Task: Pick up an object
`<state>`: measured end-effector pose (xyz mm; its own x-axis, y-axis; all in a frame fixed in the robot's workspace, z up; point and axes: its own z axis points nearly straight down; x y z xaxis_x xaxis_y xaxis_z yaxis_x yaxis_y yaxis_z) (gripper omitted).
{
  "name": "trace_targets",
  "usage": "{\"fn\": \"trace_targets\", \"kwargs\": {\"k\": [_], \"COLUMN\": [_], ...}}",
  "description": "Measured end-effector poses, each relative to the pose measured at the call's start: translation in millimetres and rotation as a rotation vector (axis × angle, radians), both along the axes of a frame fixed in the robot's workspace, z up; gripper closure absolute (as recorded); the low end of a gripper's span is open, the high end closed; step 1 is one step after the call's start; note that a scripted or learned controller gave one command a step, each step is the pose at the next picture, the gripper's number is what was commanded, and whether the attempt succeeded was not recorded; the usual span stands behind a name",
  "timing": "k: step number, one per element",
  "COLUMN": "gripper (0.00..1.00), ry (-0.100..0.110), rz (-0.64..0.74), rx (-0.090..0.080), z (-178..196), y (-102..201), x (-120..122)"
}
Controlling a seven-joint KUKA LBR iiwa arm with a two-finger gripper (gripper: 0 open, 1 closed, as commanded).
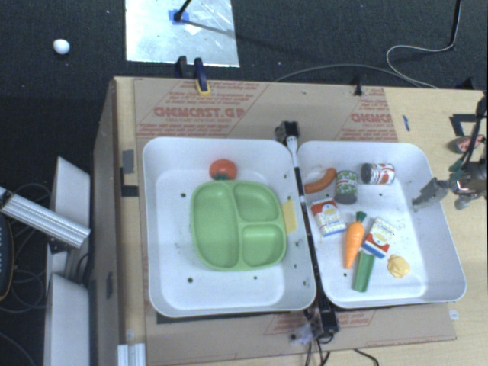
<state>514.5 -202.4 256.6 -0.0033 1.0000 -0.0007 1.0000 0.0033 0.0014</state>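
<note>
The right bin (pixel 436 239) holds several small items. A brown sausage (pixel 319 180) lies at its far left, with a green can (pixel 346 187) and a red-and-white can (pixel 378 174) beside it. A red-and-white carton (pixel 328 217), an orange carrot (pixel 353 239), a second small carton (pixel 379 234), a green bottle (pixel 363 271) and a yellow lump (pixel 397 265) lie nearer the front. My gripper (pixel 431 193) hangs over the bin's right side, apart from all of them, with nothing seen in it.
The left bin (pixel 169 204) carries a green divided plate (pixel 236 225), a red tomato (pixel 223 169) behind it and a yellow piece (pixel 290 216) by the right wall. Clamps sit where the bins meet. The brown bench (pixel 229 109) extends behind.
</note>
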Motion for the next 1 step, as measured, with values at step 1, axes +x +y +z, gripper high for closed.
{"fn": "trace_targets", "kwargs": {"k": [1], "gripper": [0.0], "ry": [-0.001], "rz": [0.001], "rx": [0.0], "z": [-172.3], "y": [23.6], "x": [83.6]}}
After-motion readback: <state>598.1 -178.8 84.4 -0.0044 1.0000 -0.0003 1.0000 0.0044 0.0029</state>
